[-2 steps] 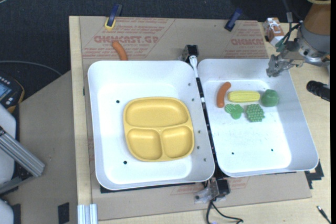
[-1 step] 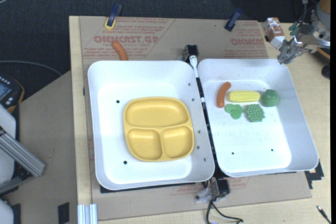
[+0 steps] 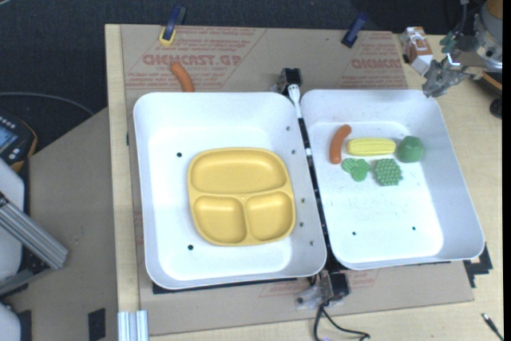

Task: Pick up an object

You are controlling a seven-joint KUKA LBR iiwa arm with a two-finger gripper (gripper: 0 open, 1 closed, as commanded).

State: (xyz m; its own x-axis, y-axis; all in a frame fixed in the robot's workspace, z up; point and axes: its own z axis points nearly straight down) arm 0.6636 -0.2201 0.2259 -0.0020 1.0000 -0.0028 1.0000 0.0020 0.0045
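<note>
Hot dog (image 3: 340,143), corn cob (image 3: 371,146), green pieces (image 3: 386,171) all lie untouched in right bin (image 3: 447,196), below-left of gripper (image 3: 437,81) and well apart from it. Nothing picked yet; whole grasp left to do. Finger opening too small and blurred to tell; no item seen between them. Gripper hangs over bin's far right corner, arm entering from upper right. Left bin (image 3: 152,196) further left holds yellow tray (image 3: 239,196).
</note>
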